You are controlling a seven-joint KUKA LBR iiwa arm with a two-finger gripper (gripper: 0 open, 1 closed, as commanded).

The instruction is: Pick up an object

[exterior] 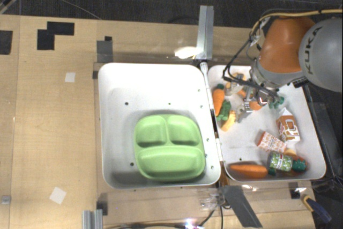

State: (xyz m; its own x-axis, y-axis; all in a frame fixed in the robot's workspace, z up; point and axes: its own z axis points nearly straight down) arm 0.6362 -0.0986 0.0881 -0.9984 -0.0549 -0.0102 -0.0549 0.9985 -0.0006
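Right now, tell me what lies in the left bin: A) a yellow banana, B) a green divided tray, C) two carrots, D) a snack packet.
B: the green divided tray sits alone in the left bin, while the carrots and packets lie in the right bin.

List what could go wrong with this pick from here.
1. The pincer is low in the right bin, where a carrot, a green piece and a yellow piece lie close together by the divider; it may nudge them or catch two at once.
2. Those pieces sit near the bin wall, so a finger could hit the wall.
3. An orange item lies partly hidden under the pincer; a grasp there may slip.
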